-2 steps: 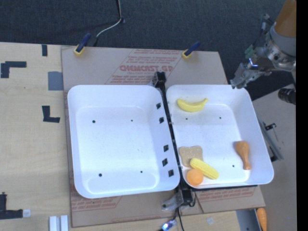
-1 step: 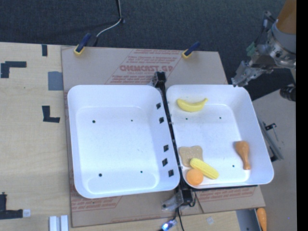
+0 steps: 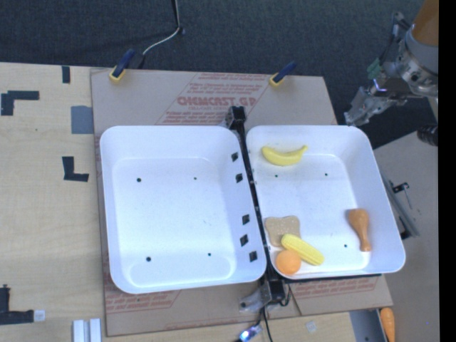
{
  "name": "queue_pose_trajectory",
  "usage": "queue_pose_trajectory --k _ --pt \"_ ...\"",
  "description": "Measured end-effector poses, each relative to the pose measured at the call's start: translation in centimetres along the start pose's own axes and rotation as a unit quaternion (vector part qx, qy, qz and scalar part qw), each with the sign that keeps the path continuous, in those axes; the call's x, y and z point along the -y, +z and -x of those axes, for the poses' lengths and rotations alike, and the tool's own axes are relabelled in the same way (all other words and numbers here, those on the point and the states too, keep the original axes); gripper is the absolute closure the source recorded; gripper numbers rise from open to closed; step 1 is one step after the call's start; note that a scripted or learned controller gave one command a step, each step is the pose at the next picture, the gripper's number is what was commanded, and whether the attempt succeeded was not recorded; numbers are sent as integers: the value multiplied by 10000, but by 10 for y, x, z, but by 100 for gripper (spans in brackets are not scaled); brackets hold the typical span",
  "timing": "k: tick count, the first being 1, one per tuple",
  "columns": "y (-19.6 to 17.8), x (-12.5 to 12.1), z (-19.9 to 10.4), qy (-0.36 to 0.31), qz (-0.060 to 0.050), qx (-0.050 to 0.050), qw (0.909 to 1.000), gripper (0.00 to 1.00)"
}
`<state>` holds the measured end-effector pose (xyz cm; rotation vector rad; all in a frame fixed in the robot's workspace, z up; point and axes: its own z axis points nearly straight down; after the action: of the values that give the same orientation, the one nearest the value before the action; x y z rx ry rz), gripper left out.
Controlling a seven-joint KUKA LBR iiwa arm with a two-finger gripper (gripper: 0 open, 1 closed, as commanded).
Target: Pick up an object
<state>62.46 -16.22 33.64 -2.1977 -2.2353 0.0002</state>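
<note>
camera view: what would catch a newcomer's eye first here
The right bin draws the eye: a yellow banana near its far edge, and a slice of bread, a corn cob and an orange clustered at its near left corner. A drumstick lies by its right wall, and the gripper hangs outside the bin's far right corner.

Robotics lab: clamped cardboard, bins.

Two shallow white plastic bins side by side, right one holding yellow banana, toast slice, corn cob, orange, drumstick (grey gripper outside, upper right)
</note>
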Motion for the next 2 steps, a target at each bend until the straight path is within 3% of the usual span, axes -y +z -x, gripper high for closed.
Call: queue_pose_trajectory --k 2 --pt "-19 -1 -2 -14 -2 -5 10000 100"
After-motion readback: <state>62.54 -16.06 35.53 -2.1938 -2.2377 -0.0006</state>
